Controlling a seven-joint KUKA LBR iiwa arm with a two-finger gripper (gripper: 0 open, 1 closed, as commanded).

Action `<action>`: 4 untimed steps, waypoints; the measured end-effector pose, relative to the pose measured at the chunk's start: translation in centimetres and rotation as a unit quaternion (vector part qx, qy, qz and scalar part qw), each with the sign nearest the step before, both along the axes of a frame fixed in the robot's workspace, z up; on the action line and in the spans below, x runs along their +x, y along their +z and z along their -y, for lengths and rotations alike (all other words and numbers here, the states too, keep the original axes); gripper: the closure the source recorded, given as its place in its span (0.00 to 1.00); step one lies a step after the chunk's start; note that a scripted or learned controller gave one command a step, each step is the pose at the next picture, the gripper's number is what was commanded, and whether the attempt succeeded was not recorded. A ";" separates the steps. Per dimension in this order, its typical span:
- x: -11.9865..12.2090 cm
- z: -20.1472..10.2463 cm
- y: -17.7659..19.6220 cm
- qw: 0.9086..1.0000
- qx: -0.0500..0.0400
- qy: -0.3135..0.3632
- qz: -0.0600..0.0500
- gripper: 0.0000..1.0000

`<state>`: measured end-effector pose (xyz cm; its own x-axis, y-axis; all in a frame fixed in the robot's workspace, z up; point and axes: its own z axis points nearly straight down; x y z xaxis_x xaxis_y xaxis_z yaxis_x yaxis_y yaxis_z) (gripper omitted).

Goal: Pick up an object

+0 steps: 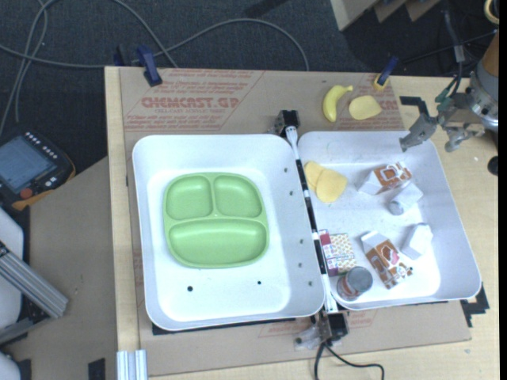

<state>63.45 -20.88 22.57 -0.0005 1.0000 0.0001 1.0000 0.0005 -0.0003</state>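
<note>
- The arm enters at the upper right and is mostly cut off by the frame edge; its gripper (434,131) hangs over the top right corner of the right bin (455,236), with two grey fingers (415,136) spread apart and nothing between them.
- Several small things in the right bin are hard to identify: a grey lump (396,207) and a white block (418,238) show no detail.
- The task's candidates lie in the right bin: two yellow chips (326,182) by its left wall, a brown-and-white carton (387,177) near the middle, another carton (386,261) lower down, a patterned box (340,252) and a round can (356,281) at the bottom left.
- The left bin (150,212) holds a green divided tray (215,219).
- Both bins sit on a brown board (198,101) printed in red; "CHEMCAST" is readable, the finer lines are not.
- A toy banana (335,101) and a yellow piece (364,107) rest on the board above the right bin.
- Blue clamps (147,65) grip the board's far edge; dark carpet with cables (79,10) lies beyond, and a handheld controller (28,169) sits at left.
</note>
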 end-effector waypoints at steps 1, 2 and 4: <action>0.9 1.2 -12.2 1.000 0.000 0.001 0.008 0.00; 2.4 -0.4 -12.8 1.000 -0.004 0.000 0.015 0.00; 1.8 -6.1 -13.9 1.000 0.000 0.000 0.002 1.00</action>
